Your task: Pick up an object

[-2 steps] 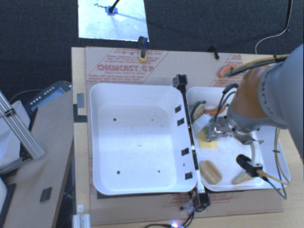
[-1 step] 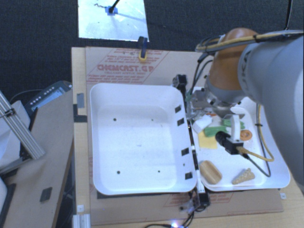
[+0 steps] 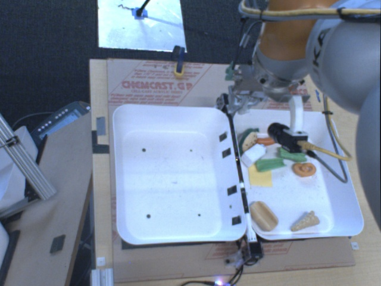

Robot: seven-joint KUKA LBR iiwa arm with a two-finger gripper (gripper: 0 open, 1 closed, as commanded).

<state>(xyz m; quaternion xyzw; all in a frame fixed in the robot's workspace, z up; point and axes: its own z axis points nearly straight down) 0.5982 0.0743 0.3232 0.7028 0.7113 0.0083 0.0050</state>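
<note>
**Camera view**

- Counter (image 3: 102, 207): pale top, overlaid by a cardboard sheet (image 3: 155, 83) printed in red. Two shallow white bins are set on it side by side, their rims meeting along the middle.
- Left bin (image 3: 172, 121): white, with a few dark specks on the floor.
- Right bin (image 3: 340, 214): white. All loose items listed below are lodged here, on its floor.
  - White block (image 3: 253, 154): tilted, close to the dividing rim.
  - Yellow flat square (image 3: 260, 178): laid flat, just in front of the white block.
  - Long green piece (image 3: 271, 164): laid between the white block and the orange slice, touching the far edge of the yellow flat square.
  - Small green piece (image 3: 293, 155): just beyond the orange slice.
  - Orange slice (image 3: 305, 170): round, laid flat near the middle of the bin.
  - Tan oval roll (image 3: 263, 215): near the front corner by the dividing rim.
  - Tan wedge (image 3: 305, 221): near the front rim, apart from the tan oval roll.
  - Dark green item (image 3: 248, 139): in the far part of the bin, with an orange-red piece (image 3: 266, 140) beside it. Their shapes cannot be made out.
- Arm (image 3: 297, 28): grey with an orange band, brought in from the right over the far end of the right bin.
- Hand (image 3: 238, 103): placed over the far rim where the two bins meet, apart from every listed item. Whether it is apart or together cannot be told.
- Reflective panel (image 3: 140, 16): set beyond the counter.
- Grey device (image 3: 62, 117): placed to the left of the counter.
</note>
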